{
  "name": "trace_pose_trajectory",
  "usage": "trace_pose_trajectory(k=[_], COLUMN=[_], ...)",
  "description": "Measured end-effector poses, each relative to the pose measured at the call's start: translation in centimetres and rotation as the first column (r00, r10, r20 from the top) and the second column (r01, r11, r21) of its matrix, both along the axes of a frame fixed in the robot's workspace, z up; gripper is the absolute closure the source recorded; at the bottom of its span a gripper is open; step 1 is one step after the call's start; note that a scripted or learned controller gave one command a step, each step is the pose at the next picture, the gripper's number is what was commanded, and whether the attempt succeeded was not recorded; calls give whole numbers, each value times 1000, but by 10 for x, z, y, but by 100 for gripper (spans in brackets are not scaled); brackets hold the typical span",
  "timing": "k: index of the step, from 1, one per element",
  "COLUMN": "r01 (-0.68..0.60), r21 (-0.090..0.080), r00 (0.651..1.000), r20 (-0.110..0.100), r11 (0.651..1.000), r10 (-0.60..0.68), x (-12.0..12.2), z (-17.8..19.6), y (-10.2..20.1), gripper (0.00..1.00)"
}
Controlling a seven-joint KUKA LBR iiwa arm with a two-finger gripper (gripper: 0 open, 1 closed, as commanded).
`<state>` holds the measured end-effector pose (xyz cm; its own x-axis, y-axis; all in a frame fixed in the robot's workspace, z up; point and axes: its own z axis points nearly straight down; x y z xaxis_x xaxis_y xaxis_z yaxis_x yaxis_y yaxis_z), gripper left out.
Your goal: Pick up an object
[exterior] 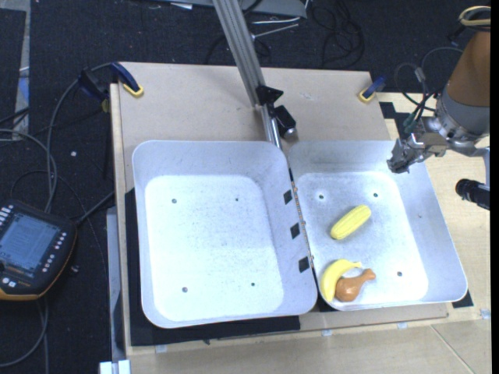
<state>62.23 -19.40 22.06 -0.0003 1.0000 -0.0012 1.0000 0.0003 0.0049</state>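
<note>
Near edge of right bin (437,232): banana (334,273) touching drumstick (355,284), crowded, awkward grasp. Mid-bin: corn cob (350,222) alone, likely light rigid plastic, smooth; pinch across middle. Far right corner: gripper (400,164) above rim, holding nothing; claw state cannot tell.

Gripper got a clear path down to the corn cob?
Probably yes. The gripper sits over the right bin's far corner, and the corn cob lies alone, apart from the banana.
</note>
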Motion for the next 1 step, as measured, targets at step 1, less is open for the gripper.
trace_pose_trajectory(k=[1], r01=[-4], r21=[2], r00=[1000], r20=[-4], r11=[1000], r10=[4], x=[2], z=[12], y=[50], gripper=[100])
